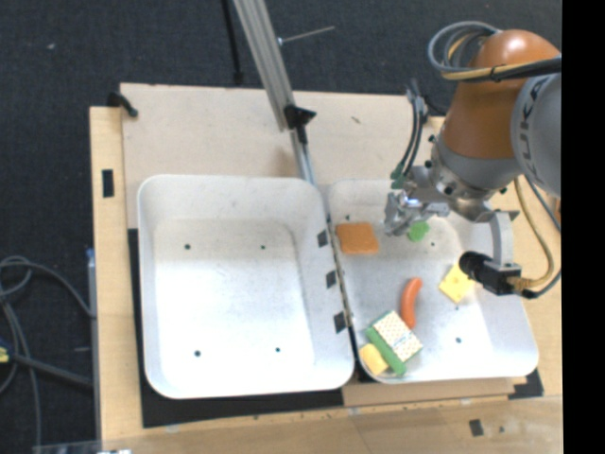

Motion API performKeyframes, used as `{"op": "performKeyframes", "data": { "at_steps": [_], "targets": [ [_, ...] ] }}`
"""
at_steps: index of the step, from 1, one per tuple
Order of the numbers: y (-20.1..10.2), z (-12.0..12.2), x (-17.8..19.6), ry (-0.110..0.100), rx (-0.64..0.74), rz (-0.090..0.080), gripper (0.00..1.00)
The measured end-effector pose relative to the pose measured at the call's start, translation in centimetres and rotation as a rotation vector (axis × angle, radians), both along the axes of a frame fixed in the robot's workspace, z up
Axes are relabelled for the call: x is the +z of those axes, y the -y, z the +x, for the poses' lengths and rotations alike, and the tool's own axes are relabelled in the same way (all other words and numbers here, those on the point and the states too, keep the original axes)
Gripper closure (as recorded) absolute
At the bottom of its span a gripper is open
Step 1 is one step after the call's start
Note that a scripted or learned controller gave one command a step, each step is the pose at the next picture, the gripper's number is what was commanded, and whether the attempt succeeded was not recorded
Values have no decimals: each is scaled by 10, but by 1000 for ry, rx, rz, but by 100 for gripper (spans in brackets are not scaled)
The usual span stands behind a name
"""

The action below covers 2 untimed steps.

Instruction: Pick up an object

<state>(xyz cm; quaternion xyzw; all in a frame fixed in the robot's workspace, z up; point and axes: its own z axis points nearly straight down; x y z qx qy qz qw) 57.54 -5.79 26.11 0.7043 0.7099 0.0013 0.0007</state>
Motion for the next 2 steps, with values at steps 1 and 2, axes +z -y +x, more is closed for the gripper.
{"op": "performKeyframes", "data": {
  "at_steps": [1,2],
  "targets": [
    [-53,16,4,0,-1,0,100],
    [-95,36,-11,-2,-3,-2,100]
  ]
}}
